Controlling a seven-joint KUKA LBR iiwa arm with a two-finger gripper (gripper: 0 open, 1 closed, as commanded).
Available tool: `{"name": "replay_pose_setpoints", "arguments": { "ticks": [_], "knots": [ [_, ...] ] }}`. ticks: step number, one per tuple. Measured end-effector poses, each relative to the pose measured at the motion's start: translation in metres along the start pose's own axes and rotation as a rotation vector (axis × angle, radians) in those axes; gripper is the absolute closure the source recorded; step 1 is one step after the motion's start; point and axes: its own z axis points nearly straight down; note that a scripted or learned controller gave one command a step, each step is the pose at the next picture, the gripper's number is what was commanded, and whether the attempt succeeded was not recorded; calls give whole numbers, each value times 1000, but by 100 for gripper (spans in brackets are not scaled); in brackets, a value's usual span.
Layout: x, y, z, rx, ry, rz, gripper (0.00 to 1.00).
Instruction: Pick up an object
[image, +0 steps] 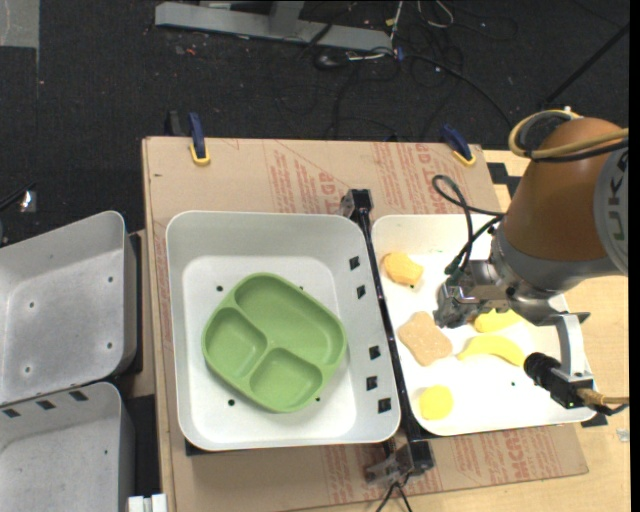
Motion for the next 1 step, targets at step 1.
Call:
{"name": "replay_pose_setpoints", "arguments": {
  "ticks": [1],
  "knots": [
    [48,22,0,0,0,0,100]
  ]
}}
